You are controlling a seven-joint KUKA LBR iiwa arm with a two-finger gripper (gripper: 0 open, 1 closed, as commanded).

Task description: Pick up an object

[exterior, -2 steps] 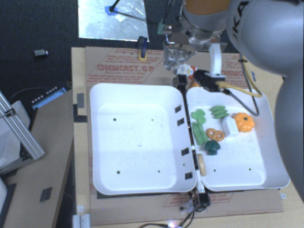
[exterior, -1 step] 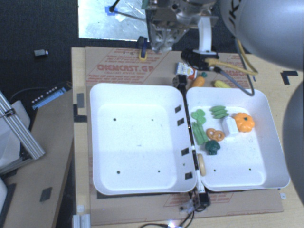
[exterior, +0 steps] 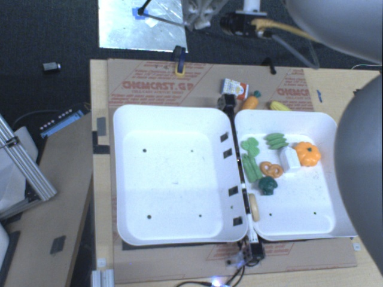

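Lying in the right shallow white bin (exterior: 323, 220), a small orange plastic pumpkin (exterior: 307, 153) sits far-right among green toy vegetables (exterior: 276, 140). Probably light, rigid and slippery, it suits a grip across its ribbed sides; jaw state cannot be told.

Grey arm (exterior: 359, 178) blurred, cut off at right, hiding right bin's (exterior: 299, 223) edge

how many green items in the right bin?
4, all in its upper left: leafy piece, pea pod, long pod, broccoli. The arm may hide more at right.
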